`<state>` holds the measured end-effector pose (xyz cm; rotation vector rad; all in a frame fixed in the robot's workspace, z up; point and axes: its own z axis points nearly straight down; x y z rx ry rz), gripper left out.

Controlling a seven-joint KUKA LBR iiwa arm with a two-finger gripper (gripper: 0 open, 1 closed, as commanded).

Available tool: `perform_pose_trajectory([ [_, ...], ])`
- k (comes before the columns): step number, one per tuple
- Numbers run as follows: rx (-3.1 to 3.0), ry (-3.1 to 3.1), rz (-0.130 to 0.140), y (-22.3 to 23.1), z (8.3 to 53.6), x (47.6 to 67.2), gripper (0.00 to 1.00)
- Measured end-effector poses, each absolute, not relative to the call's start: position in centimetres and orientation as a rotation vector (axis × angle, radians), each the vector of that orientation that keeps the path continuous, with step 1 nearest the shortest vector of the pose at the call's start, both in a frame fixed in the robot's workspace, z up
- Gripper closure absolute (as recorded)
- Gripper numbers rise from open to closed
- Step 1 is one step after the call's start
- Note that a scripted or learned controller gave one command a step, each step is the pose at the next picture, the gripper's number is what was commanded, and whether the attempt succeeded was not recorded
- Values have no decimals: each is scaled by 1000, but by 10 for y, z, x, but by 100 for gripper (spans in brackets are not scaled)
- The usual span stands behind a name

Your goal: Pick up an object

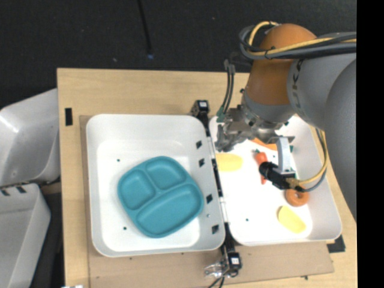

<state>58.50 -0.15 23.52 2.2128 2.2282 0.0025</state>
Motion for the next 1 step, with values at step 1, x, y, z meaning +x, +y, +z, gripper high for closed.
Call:
perform_pose_trajectory([
  [1, 2212, 2228, 6, 48, 242, 621, 100],
])
